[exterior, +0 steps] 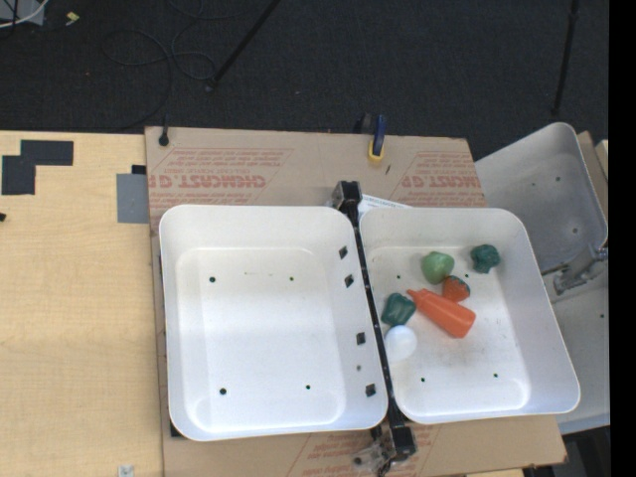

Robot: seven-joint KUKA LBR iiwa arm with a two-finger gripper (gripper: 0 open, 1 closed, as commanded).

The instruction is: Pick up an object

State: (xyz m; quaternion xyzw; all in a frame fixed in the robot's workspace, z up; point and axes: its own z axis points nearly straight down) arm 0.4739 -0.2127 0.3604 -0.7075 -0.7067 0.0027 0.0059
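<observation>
Cardboard (248,172) underlies both white bins (189,266) on a wooden bench (70,316).

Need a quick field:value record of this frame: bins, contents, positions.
bins: left bin and right bin, side by side
right_bin_contents: orange carrot-shaped piece, light green piece, dark green piece, teal piece, small red piece, white ball
cluster: upper half of right bin
ball_position: against the divider wall
base: cardboard sheet
</observation>
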